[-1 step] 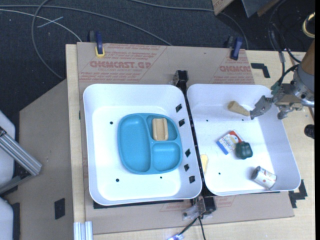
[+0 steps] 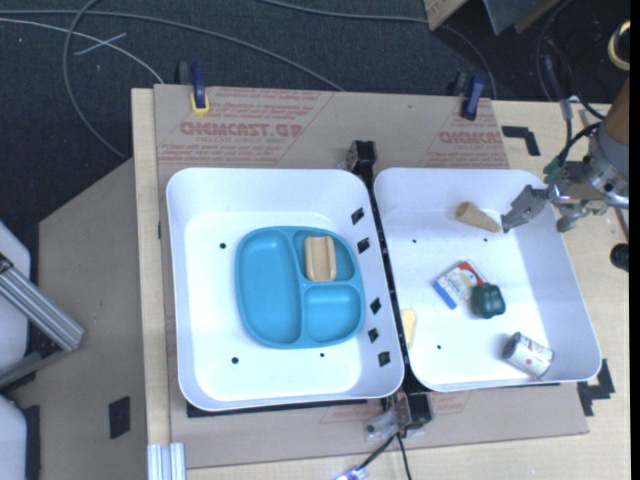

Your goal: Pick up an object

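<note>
In right bin: five small objects.

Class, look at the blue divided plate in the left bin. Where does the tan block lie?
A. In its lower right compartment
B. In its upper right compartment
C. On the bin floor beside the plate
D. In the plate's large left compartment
B: the tan block sits in the upper right compartment of the plate, above the lower right one.
</note>
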